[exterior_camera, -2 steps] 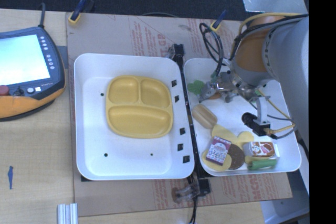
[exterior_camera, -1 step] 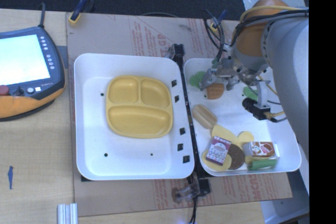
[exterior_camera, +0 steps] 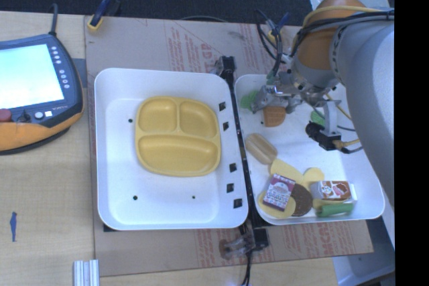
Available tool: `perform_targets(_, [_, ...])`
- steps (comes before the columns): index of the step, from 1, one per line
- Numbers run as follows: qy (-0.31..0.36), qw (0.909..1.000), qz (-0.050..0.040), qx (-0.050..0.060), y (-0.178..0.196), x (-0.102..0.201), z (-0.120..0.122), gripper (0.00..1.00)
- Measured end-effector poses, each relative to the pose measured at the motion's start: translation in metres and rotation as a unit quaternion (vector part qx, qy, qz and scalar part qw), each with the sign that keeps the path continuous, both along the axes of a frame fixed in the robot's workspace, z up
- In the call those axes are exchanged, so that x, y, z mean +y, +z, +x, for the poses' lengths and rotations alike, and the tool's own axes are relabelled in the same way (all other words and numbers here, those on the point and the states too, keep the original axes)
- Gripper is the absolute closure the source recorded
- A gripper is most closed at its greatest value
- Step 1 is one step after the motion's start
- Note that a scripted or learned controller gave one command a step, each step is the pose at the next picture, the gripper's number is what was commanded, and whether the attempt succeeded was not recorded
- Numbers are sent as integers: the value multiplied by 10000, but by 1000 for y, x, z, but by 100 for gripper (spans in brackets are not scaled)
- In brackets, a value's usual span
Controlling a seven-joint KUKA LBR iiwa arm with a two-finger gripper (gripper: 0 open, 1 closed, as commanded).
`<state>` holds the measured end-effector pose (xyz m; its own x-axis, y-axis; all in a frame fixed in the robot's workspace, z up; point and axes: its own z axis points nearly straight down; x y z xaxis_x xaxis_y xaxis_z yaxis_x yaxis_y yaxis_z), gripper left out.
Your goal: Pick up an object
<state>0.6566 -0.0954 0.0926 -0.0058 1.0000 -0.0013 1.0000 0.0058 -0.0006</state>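
Note:
My gripper (exterior_camera: 273, 101) hangs over the far left part of the right bin (exterior_camera: 365, 171), below the arm's orange band. Right under it is a small orange-brown block (exterior_camera: 275, 117); whether the gripper is touching it I cannot tell. A green item (exterior_camera: 249, 101) lies just left of the gripper at the bin's far corner. Nearer the front lie a tan bread roll (exterior_camera: 260, 147), a yellow flat piece (exterior_camera: 285, 172), a red packet (exterior_camera: 279, 192), a brown round cookie (exterior_camera: 302, 201) and a small printed box (exterior_camera: 334, 191) with a green piece (exterior_camera: 333, 209) beside it.
The left bin (exterior_camera: 114, 164) holds a yellow divided plate (exterior_camera: 178, 136). A black divider rail (exterior_camera: 234, 137) runs between the bins. A pendant with a screen (exterior_camera: 33, 87) sits on the bench at far left. The arm's grey body (exterior_camera: 365, 77) covers the right bin's far right side.

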Motion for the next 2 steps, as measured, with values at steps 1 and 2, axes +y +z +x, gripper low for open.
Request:
perform_targets(1, [30,10000,-6,13,11,0,0,100])
perform_targets(2, [9,10000,19,4,105,34,-65,100])
